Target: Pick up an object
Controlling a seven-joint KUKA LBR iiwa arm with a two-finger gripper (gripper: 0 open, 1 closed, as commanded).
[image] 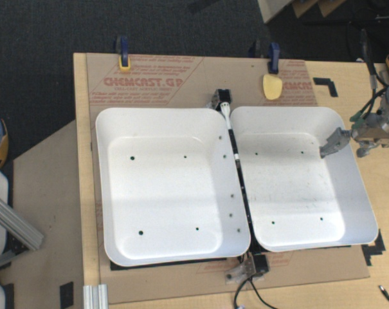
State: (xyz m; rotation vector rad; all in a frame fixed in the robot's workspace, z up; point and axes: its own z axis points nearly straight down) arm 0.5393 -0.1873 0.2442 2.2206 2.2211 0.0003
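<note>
Here the gripper [332, 143] hangs over the upper right rim of the right bin [348, 192]; whether it is open I cannot tell. A yellow object [272, 87] lies well apart, up-left of it, outside the bins on the board [181, 76].

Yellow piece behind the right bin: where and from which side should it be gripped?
Grip the yellow piece across its narrower width, coming straight down: it seems to lie flat on the board, with the blue clamp right behind it.
</note>
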